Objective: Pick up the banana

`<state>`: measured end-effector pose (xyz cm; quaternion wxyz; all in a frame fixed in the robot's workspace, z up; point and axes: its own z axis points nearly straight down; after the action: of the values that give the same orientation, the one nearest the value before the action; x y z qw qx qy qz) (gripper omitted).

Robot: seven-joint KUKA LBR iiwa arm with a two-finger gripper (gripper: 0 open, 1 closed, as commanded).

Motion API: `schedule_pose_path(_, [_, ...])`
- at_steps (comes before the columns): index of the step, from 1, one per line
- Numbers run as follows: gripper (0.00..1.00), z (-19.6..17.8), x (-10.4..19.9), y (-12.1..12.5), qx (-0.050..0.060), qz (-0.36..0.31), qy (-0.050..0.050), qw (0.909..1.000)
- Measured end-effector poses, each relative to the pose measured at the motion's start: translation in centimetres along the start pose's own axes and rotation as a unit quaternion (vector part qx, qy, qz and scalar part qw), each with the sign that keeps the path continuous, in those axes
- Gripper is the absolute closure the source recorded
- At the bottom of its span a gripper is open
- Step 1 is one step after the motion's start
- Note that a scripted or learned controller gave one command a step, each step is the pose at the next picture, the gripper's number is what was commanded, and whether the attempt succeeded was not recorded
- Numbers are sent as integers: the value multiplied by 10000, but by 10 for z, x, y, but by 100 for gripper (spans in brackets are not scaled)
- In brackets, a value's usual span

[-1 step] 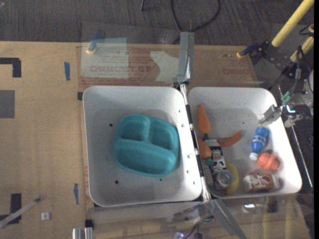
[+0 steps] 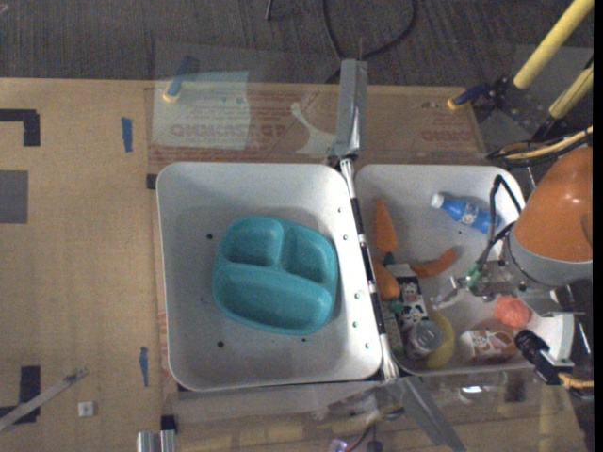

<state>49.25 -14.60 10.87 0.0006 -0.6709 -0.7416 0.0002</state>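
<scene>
A tan cardboard-covered table (image 2: 75, 281) fills most of the view, marked with strips of blue tape (image 2: 126, 134) and black squares (image 2: 23, 126). Beyond its far edge lies dark grey carpet (image 2: 141, 17), where a black cable (image 2: 369, 8) loops. Lighting is even and soft.

We look down at a slant on a tan surface (image 2: 85, 252) carrying two shallow white bins side by side. The left bin (image 2: 188, 205) holds a teal divided plate (image 2: 275, 274) near its centre. The right bin (image 2: 415, 186) holds a clutter of items: a blue-and-white bottle (image 2: 462, 211) at the far side, an orange carrot (image 2: 385, 229) along the left wall, a second orange piece (image 2: 435, 263) toward the middle, a metal can (image 2: 424, 337) touching the yellow banana (image 2: 444, 339) at the near side, and a pink item (image 2: 513, 311) to the right. The arm (image 2: 561, 224) enters from the right; its tool (image 2: 485, 276) hangs over the right bin, far of the banana.
</scene>
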Motion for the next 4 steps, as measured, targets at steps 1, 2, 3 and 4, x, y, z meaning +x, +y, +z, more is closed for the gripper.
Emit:
schedule_pose_path(1, [0,15,27,-7,-113,-724,-179,9972])
schedule_pose_path(2, [100,8,35,-6,-90,-760,-93,9970])
schedule_pose_path(3, [100,-128,13,32,-6,1928,-8,9812])
schedule_pose_path(4, [0,-127,13,33,-1,1921,-6,9814])
